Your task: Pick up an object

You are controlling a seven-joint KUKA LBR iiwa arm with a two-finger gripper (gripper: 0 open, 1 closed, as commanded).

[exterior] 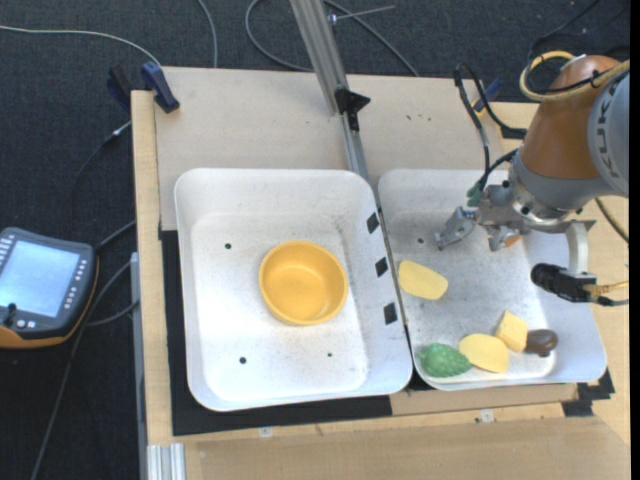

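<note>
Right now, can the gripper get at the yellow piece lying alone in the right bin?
Probably yes. The gripper hangs over the right bin, and the yellow piece lies apart from the other things, with nothing over it.

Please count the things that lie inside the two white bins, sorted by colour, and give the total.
Yellow: 4 – the bowl in the left bin; three pieces in the right bin
Green: 1 – the lumpy piece
Brown: 1 – the small round piece
Total: 6
</note>
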